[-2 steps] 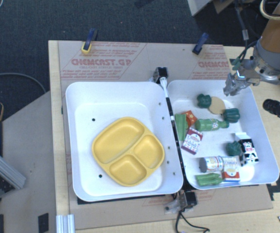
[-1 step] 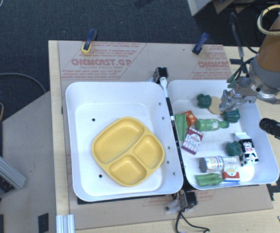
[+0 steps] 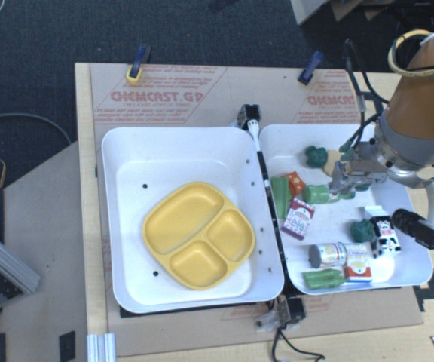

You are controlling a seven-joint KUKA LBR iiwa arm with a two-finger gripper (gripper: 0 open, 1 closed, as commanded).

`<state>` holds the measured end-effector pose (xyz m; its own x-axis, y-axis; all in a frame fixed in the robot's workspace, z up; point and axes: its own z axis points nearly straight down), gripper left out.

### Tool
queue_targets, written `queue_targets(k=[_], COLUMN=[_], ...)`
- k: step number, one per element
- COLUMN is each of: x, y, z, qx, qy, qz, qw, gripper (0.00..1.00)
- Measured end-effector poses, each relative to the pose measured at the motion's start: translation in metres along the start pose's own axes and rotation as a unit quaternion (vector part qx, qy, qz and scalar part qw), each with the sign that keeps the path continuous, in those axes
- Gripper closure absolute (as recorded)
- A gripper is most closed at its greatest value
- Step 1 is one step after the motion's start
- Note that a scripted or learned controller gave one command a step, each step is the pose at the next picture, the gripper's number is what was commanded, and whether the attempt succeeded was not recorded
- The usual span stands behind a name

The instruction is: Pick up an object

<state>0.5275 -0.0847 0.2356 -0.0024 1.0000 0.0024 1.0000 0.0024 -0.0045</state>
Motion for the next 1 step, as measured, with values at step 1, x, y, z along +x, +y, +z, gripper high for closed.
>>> queue_targets(k=[1], x=[0.0081], y=[-0.0502], z=[0.0148], qx=[0.001], qy=[0.0], qz=[0.002], qw=[1.0], gripper=[1.0])
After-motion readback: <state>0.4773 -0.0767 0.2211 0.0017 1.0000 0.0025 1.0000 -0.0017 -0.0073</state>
